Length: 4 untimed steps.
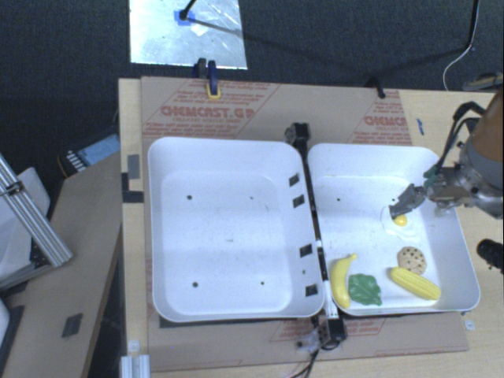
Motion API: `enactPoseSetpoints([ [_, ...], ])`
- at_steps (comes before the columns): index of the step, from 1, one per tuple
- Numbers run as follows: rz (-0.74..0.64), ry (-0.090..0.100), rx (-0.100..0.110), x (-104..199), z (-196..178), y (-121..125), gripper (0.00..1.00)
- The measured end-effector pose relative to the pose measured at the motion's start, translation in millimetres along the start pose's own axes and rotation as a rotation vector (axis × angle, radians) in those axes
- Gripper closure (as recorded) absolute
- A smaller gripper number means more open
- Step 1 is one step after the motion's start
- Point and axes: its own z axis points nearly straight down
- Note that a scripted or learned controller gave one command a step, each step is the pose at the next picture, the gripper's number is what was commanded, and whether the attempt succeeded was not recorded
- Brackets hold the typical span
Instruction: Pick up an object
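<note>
My gripper (404, 205) reaches in from the right and hangs low over the right bin (370, 160). Directly under its tip lies a small fried-egg toy (401, 220), white with a yellow yolk. Nearer the front of that bin lie a round brown cookie (411, 259), a yellow corn cob (415, 283), a yellow banana (342, 279) and a green leafy piece (365, 289). Nothing shows between the fingers.
The left bin (224, 227) sits beside the right one, joined by a black-clipped divider (309, 211). Both rest on a brown board (260, 105). A metal plate (187, 20) lies behind; an aluminium frame (27, 219) stands at the left.
</note>
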Motion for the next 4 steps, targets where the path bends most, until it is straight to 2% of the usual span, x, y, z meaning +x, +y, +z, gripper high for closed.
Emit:
enactPoseSetpoints([
  [1,-0.009,0.001,-0.010,68,-88,-15,0.00],
  [2,-0.010,0.003,-0.015,135,-201,-23,0.00],
  [3,-0.006,0.003,-0.011,170,-283,-25,0.00],
  [4,-0.006,0.001,-0.005,168,-289,-25,1.00],
])
